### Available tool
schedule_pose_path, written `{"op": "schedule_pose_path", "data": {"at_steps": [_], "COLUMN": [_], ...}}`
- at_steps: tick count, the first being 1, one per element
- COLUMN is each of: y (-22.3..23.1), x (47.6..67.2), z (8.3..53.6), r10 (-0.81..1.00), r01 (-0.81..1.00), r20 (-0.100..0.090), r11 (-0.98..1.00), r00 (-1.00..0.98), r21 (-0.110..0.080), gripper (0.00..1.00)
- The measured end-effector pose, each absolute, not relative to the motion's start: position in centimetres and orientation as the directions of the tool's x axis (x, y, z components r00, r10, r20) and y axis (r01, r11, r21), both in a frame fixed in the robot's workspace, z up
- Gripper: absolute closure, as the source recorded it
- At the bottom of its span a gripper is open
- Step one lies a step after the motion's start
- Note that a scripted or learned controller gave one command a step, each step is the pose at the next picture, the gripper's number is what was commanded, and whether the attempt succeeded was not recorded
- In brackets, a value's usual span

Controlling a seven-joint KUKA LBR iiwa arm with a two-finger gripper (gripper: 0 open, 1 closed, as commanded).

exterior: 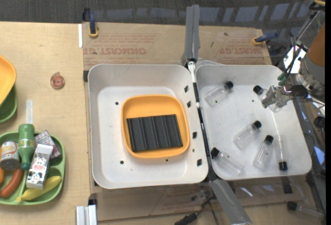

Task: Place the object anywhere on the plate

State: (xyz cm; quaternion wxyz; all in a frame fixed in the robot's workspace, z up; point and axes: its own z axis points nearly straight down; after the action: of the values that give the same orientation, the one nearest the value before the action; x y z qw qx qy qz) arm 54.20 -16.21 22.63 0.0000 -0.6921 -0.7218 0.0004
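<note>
An orange plate (pixel 154 104) lies in the left bin (pixel 103 131), and a dark grey ribbed slab (pixel 155 132) rests flat on it. Several clear vials with black caps lie scattered in the right bin (pixel 243 76), among them one (pixel 219 92) at the back left and one (pixel 247 134) in the middle. My gripper (pixel 272 99) hangs low over the right bin's back right part, close to a black-capped vial (pixel 257 90). Glare and clear plastic around its tip hide whether anything is in it.
More vials lie near the right bin's front: one (pixel 264 150), one (pixel 225 161) and a thin tube (pixel 282 154). Left of the bins, the wooden bench carries a green tray of toy food (pixel 31 169) and a yellow bowl (pixel 5 81).
</note>
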Motion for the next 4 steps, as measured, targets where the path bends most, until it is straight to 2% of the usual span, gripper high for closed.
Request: {"op": "schedule_pose_path", "data": {"at_steps": [1, 2, 3, 4], "y": [-17.4, -22.3, -22.2, -22.2], "x": [65.6, 65.9, 66.0, 66.0], "z": [23.9, 28.6, 37.9, 44.2], "r10": [0.996, 0.966, 0.893, 0.699], "r01": [0.996, 0.966, 0.893, 0.699], "r20": [-0.002, -0.003, -0.003, -0.004], "r11": [0.09, 0.26, 0.45, 0.715], "r00": [-0.09, -0.26, -0.45, -0.715], "r21": [-0.002, 0.0, 0.0, 0.001], "gripper": [1.0, 1.0, 1.0, 1.0]}}
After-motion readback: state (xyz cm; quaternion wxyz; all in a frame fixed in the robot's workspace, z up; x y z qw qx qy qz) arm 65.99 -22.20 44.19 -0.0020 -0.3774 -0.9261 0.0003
